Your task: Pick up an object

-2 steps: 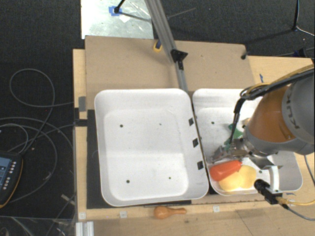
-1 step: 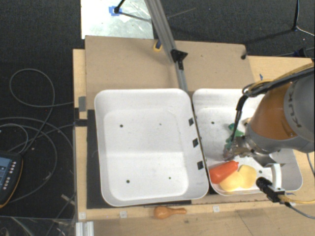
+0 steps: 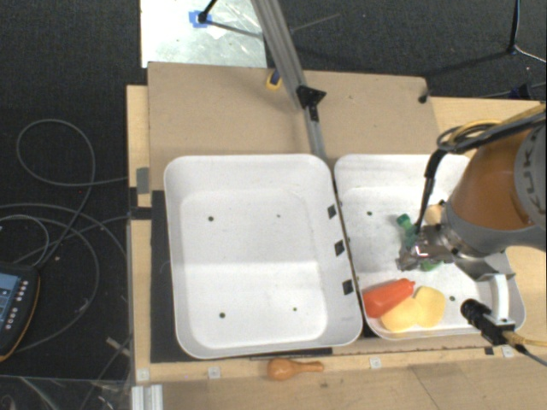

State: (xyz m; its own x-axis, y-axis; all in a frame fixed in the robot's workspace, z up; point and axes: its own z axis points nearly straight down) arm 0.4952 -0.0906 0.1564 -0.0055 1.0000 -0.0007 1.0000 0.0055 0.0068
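The arm (image 3: 500, 195) reaches into the right bin (image 3: 376, 186), and its gripper (image 3: 419, 253) sits low over a small green object (image 3: 403, 222) near the bin's middle. Whether the gripper is clenched or released cannot be told from here, since the wrist hides it. A red piece (image 3: 389, 295) and a yellow piece (image 3: 419, 308) lie touching each other at the bin's near edge, just beside the gripper. The left bin (image 3: 248, 254) has bare floor.

The risk, as a judgement: the green object is small and partly covered, so the gripper may close beside it or nudge it away. A descent slightly off could also bump the red piece.
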